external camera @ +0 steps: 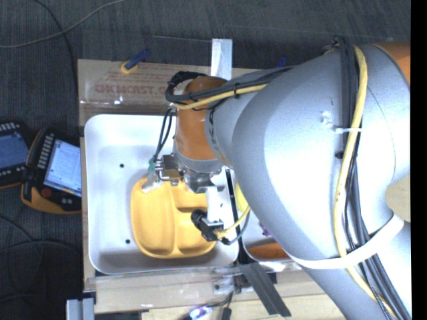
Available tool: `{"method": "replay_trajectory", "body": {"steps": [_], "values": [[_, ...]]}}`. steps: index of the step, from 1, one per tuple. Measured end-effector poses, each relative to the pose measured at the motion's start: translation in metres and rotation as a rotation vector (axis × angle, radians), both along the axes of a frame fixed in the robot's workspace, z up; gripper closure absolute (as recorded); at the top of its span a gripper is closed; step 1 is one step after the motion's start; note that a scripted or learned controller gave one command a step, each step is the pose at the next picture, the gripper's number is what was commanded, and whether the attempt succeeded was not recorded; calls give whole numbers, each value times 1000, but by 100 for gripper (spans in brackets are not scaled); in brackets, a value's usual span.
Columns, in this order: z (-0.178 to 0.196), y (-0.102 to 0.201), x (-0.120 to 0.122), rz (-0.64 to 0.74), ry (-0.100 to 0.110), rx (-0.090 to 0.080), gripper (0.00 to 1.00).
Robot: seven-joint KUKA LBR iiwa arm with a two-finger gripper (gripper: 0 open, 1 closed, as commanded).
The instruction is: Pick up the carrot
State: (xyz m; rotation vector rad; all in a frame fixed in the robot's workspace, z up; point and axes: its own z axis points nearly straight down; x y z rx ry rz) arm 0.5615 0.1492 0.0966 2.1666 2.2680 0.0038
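A strip of an orange thing point(269, 250), which may be the carrot, peeks out from under the arm at the near edge of the right bin point(250, 253); most of it is hidden. My gripper point(162, 174) reaches down into the left bin point(107, 179), right over the top edge of a large yellow object point(160, 222). The orange-banded wrist point(197, 135) and grey arm cover the gripper's tip.
The yellow object fills the near middle of the left bin, with bare white floor to its left. The arm's bulk hides nearly all of the right bin. A yellow pendant point(53, 172) lies on the floor to the left of the bench.
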Motion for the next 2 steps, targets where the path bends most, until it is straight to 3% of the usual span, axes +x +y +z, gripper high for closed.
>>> {"method": "replay_trajectory", "body": {"steps": [1, 2], "values": [[12, -1, 1, 0, -2, 0, 100], [100, -51, -23, 194, 8, -2, 100]]}}
